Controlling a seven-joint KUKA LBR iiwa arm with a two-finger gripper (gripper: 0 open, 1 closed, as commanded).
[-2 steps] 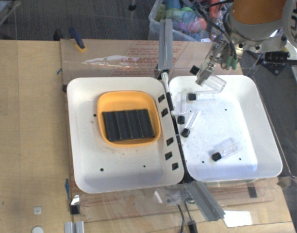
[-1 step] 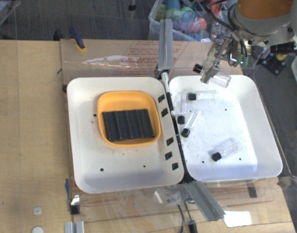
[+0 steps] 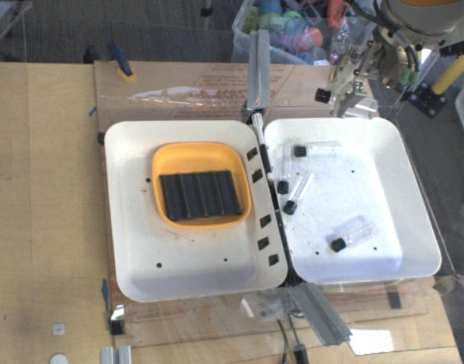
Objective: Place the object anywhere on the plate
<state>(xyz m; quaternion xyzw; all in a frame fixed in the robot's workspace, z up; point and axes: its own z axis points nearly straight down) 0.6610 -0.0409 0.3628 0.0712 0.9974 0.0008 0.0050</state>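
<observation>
An orange plate [image 3: 195,156] sits in the left white bin [image 3: 133,264]. On the plate lies a flat black ridged block [image 3: 200,195], filling most of its floor. My gripper [image 3: 352,89] hangs at the top right, above the back edge of the right bin [image 3: 414,203], well away from the plate. Nothing can be seen in it.
The right bin holds several clear vials with black caps: one near the back [image 3: 317,150], a pair by the divider [image 3: 296,191], one towards the front [image 3: 349,234]. A metal rail [image 3: 257,74] runs behind the bins. A crate of coloured items [image 3: 293,14] stands beyond.
</observation>
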